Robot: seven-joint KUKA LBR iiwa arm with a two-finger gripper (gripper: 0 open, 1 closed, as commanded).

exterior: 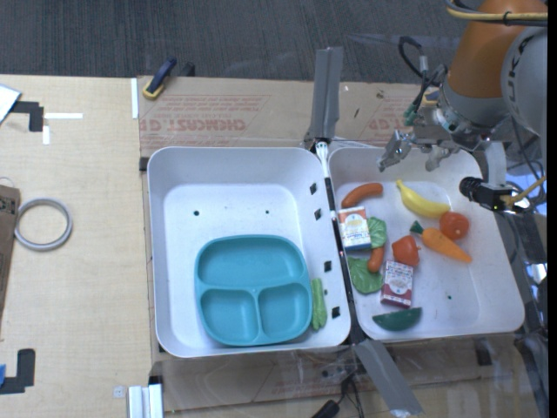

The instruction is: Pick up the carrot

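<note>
Orange target: the carrot [446, 246] is seen lying flat in the right bin [500, 307], near its right wall, just below the tomato [454, 225] and beside the red pepper [405, 250].
Camera view, arm: the gripper [416, 149] is held above the bin's far rim, well apart from the carrot, its jaws spread apart with nothing between them.
Clutter: a banana [421, 200], a sausage [360, 193] and two small cartons [354, 230] are crowded alongside, so a descent from above is judged cleanest.
Left bin: a teal divided plate [253, 287] is carried there, away from the work.
Progress: the pick is judged not yet begun.
</note>
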